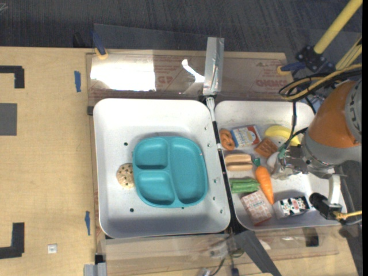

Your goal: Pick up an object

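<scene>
Nearest the camera, the tabletop (40, 154) carries two white bins side by side. Left bin (109, 119) holds a teal divided tray (171, 171) and, touching the tray's left edge, a small cookie (125, 175). Right bin (241, 109) holds the toy foods: a hot dog (238, 161), a carrot (264, 183), a green pod (244, 185), a pink-and-white packet (256, 206) and a pretzel (226, 138).

Gripper (282, 168) sits low over the right bin, just right of the carrot; whether the jaws are spread or pressed together cannot be told.

Likely target: the carrot. It probably handles as a light, stiff, smooth plastic piece. Its long axis runs far-left to near-right, green top at the far end. Recommended hold: across the thick middle.
</scene>
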Controlling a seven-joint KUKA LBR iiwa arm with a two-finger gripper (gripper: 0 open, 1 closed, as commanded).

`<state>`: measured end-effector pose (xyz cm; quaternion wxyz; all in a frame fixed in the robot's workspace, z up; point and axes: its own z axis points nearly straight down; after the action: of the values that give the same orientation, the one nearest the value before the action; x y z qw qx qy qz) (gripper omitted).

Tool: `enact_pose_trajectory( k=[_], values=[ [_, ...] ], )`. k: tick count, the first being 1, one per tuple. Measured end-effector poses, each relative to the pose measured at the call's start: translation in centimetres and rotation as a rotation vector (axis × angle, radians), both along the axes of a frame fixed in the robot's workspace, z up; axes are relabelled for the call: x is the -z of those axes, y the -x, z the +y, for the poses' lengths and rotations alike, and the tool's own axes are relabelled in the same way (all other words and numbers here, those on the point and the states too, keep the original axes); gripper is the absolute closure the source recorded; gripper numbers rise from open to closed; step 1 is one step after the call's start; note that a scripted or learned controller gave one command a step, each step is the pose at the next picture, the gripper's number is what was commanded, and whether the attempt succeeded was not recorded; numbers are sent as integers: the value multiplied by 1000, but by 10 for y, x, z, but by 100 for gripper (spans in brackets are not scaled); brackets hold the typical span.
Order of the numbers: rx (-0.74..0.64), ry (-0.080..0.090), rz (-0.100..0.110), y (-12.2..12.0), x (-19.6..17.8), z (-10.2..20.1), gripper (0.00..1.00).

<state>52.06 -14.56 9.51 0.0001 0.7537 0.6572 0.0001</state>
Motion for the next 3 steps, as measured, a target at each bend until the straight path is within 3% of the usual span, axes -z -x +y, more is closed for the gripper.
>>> enact_pose_trajectory(
  k=[1,2,3],
  values=[
    [-113,1,-3,-37,7,7,100],
    [-113,1,-1,-37,8,7,0],
    [-331,3,-8,-73,8,54,0]
  ],
)
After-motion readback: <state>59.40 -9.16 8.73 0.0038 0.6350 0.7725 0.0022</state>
